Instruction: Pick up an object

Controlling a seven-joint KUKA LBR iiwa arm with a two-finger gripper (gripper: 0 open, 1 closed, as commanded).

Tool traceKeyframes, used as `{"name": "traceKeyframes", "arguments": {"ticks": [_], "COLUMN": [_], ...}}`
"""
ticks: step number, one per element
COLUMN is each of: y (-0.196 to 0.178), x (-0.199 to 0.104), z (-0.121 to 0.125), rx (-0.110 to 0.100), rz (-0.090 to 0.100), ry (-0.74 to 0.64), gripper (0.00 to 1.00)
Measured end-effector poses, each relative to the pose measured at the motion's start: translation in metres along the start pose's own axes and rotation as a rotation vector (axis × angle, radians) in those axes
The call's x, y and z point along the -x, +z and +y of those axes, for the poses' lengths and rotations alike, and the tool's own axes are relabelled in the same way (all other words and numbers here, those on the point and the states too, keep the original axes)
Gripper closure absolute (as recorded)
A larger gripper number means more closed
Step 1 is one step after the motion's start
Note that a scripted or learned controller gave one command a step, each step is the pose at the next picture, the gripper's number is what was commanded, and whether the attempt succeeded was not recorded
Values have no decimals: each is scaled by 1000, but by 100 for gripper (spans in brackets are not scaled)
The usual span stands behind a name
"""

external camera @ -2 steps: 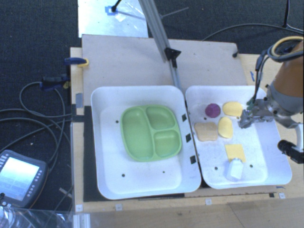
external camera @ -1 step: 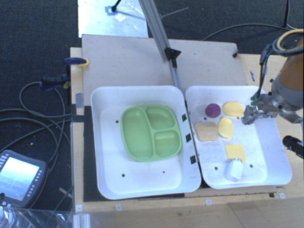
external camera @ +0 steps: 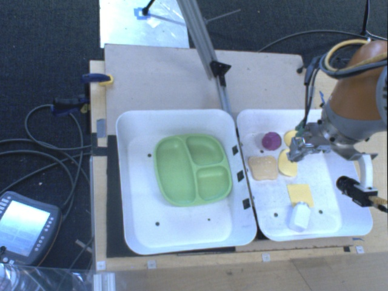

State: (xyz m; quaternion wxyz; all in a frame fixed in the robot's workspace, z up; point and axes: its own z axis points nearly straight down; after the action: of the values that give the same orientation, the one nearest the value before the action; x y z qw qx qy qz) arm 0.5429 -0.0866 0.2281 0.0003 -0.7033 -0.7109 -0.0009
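Patience is what this step calls for, by my judgement: the claw (external camera: 295,151) should settle squarely over one piece and close only once its fingertips straddle that piece, since the items in the right bin (external camera: 357,223) lie close together and a slanted descent could nudge a neighbour. Nearest the desk's front edge, a small white bottle (external camera: 299,216) lies by the bin's front wall, with a yellow square (external camera: 299,194) just behind it. Farther in, a tan toast-like slice (external camera: 263,168) sits beside a pale yellow disc (external camera: 287,164), and the claw hangs right at that disc's far rim, possibly touching it. I cannot tell how wide the claw stands, and nothing shows pinched in it. Beyond, a purple ball (external camera: 271,140) rests towards the far wall. The left bin (external camera: 136,223) carries a green divided tray (external camera: 193,168)
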Motion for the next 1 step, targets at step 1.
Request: {"name": "traceKeyframes", "arguments": {"ticks": [1], "y": [8], "x": [-55], "z": [3], "rx": [1], "rz": [0], "ry": [0], "gripper": [100]}}
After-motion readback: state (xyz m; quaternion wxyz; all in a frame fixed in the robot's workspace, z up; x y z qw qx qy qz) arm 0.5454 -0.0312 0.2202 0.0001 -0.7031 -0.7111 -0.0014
